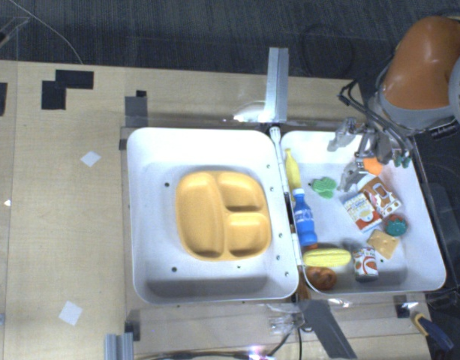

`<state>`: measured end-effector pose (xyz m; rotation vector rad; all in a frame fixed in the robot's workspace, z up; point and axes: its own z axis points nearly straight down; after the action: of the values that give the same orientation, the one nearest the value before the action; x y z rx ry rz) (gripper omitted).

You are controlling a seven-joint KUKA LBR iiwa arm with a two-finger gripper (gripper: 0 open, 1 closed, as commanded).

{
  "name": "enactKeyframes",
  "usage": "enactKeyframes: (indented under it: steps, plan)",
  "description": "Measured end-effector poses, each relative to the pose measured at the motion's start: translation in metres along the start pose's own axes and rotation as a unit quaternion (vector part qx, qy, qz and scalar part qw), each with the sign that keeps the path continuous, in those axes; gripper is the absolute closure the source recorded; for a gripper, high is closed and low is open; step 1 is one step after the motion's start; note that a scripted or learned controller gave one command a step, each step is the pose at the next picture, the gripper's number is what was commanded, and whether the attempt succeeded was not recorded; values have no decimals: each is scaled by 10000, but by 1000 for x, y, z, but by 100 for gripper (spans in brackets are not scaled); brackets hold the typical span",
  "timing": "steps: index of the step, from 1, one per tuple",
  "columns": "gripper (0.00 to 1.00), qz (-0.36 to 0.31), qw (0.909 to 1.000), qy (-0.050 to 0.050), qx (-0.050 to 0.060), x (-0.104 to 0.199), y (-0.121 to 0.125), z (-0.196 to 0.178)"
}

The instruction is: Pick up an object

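The gripper (pixel 359 152) is seen at the upper right of the frame, hanging over the far part of the right bin (pixel 432 265). Its metal fingers (pixel 342 136) appear spread apart with nothing between them, though glare off the metal leaves this uncertain.

An orange piece (pixel 373 166) lies just beside the gripper, toward the lower right. A green piece (pixel 323 187) lies near it, toward the lower left. A red-and-white packet (pixel 370 203) is found below the gripper, with a teal round thing (pixel 396 226) and a tan wedge (pixel 383 244) farther down.

Along the bin's left wall a yellow bottle (pixel 292 169) and a blue bottle (pixel 304 219) are lined up. At the near edge lie a yellow corn cob (pixel 327 257), a brown ball (pixel 322 277) and a small can (pixel 366 264).

A yellow divided tray (pixel 220 214) is set in the left bin (pixel 151 156).
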<state>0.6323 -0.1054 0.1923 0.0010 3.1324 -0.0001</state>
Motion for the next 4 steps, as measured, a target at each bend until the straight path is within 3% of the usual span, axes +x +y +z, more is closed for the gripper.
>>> enactKeyframes:
  steps: [1,2,3,4]
  plan:
    - [0,451,9990,-29,9,16,-61,103]
    - [0,-51,10000,-4,5,32,-51,79]
    - [0,1808,9835,-21,9,12,-90,35]
    - [0,3552,9348,-2,11,19,-100,32]
